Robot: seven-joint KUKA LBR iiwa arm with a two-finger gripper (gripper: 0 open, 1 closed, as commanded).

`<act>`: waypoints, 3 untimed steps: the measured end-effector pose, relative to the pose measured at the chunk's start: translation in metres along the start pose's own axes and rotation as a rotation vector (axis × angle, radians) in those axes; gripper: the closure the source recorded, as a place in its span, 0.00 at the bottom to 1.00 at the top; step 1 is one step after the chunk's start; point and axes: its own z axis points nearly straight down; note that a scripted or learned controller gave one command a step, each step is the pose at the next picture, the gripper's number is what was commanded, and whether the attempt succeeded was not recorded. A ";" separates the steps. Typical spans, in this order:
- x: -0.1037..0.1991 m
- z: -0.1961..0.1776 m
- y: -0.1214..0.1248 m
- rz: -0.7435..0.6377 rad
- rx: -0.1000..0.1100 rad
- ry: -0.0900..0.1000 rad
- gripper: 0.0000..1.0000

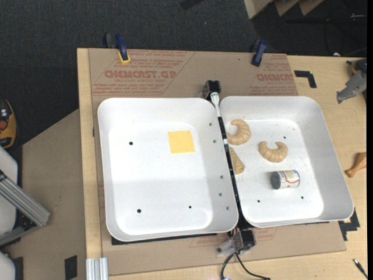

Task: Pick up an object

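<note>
A flat yellow square [180,142] lies in the left bin [116,156], a little behind its middle. The right bin [315,127] holds two tan croissant-shaped pieces, one [239,132] near the divider and one [273,151] in the middle. A smaller tan piece [235,161] rests against the bin's left wall. A small can [285,179] with a white label lies on its side toward the front, its dark end facing left.
Both bins sit on a brown board [175,69] held by blue clamps [121,45] at the back. A grey metal part [351,87] and a tan piece [356,167] poke in at the right edge. Cables lie at the front [239,255].
</note>
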 end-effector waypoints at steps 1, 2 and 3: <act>-0.004 0.092 -0.035 0.003 0.029 0.012 0.00; -0.001 0.238 -0.050 0.002 0.037 0.015 0.00; 0.002 0.284 0.013 -0.005 0.020 0.020 0.00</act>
